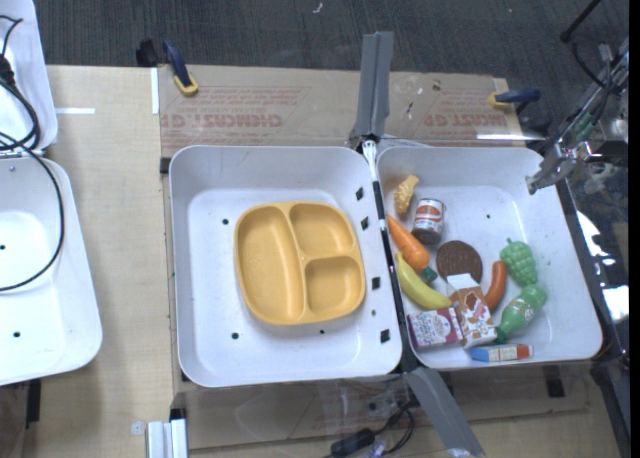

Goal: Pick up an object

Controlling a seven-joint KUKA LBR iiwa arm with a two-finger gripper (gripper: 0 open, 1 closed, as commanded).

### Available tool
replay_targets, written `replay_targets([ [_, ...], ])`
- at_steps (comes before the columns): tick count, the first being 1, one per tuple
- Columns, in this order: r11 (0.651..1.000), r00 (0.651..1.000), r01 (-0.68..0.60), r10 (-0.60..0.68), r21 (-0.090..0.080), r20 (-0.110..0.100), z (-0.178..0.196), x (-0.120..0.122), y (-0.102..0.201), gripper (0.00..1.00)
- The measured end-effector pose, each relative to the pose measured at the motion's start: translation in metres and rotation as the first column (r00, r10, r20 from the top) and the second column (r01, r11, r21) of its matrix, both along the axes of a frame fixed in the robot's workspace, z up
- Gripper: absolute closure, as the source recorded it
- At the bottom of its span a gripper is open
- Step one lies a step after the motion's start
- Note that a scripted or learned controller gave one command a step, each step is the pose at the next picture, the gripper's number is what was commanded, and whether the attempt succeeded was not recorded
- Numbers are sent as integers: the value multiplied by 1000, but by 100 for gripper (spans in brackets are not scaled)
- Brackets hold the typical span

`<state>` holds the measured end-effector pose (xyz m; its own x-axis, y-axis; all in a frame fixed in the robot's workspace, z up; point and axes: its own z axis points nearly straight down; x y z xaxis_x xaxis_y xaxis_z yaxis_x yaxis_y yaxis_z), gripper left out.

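The right bin [555, 276] holds several toy foods: a bread piece [405, 193], a red-labelled can [428, 218], a carrot [407, 242], a banana [420, 287], a brown round cookie [459, 260], a sausage [496, 284], green grapes [518, 261], a green vegetable [523, 309], two small cartons [437, 327] and a white tube [500, 352]. My gripper [548, 175] hangs over the bin's far right rim, away from all of them, and nothing shows in it.
The left bin [200, 276] carries a yellow divided plate [299, 261]. A grey divider bar [375, 86] stands between the bins at the back. White trays with a black cable [30, 236] lie at the far left. Clamps hold the cardboard at the back.
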<state>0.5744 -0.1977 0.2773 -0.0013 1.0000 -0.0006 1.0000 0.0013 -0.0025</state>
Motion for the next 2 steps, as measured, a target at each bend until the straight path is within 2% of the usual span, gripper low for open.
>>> replay_targets([
  [1,998,998,-60,60,1,-1,-128,-22,-19,0],
  [2,999,999,-32,32,0,2,-50,-56,15,0],
])
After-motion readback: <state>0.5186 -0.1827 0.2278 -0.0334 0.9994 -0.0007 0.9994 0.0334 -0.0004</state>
